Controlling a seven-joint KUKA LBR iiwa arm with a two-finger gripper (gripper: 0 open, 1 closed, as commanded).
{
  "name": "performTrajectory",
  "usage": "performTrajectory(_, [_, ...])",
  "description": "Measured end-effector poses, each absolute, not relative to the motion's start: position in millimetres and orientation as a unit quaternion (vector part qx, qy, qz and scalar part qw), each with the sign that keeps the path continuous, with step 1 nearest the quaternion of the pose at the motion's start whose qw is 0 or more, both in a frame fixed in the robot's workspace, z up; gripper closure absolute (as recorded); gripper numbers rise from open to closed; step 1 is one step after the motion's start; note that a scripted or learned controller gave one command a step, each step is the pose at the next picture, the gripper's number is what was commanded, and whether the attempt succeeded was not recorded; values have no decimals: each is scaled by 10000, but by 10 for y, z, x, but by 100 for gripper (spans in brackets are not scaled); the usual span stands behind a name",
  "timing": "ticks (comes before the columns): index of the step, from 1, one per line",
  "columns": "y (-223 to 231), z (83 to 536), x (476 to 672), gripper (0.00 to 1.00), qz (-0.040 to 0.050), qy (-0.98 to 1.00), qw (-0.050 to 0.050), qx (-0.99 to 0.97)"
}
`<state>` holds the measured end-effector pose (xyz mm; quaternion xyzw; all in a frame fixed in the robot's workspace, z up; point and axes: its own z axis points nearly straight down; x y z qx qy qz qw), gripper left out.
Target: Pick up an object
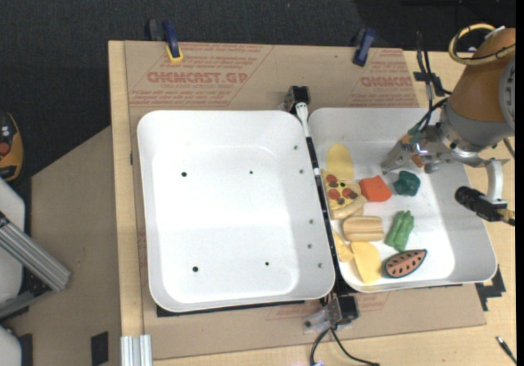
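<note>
My gripper [407, 161] hangs low over the right bin [467, 229], near its far right part. Just below it lies a dark teal toy [406, 184], with an orange-red block [376, 188] to the left of that. A yellow piece [340, 163] and a pizza slice [343, 193] lie along the bin's left wall. Nearer the front are a tan bread roll [363, 228], a green vegetable [399, 230], a yellow cheese wedge [366, 261] and a watermelon slice [404, 263]. Nothing can be seen in the gripper's grasp.
The left bin [229, 209] sits beside the right one, the two touching along a black divider [318, 192]. Both rest on a cardboard sheet [246, 78] held by two blue clamps. The arm's orange band [488, 82] stands over the right bin's far right corner.
</note>
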<state>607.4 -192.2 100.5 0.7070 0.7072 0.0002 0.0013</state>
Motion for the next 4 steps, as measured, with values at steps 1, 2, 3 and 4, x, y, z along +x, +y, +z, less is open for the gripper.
performTrajectory(1, [-1924, 1101, 6082, 100, 10, 7069, 25, 7073])
performTrajectory(2, [-1887, 839, 6623, 100, 12, 7081, 27, 7061])
performTrajectory(3, [-1991, 1408, 6207, 100, -4, 7065, -5, 7077])
performTrajectory(4, [-1845, 1044, 6160, 100, -10, 7075, -23, 7068])
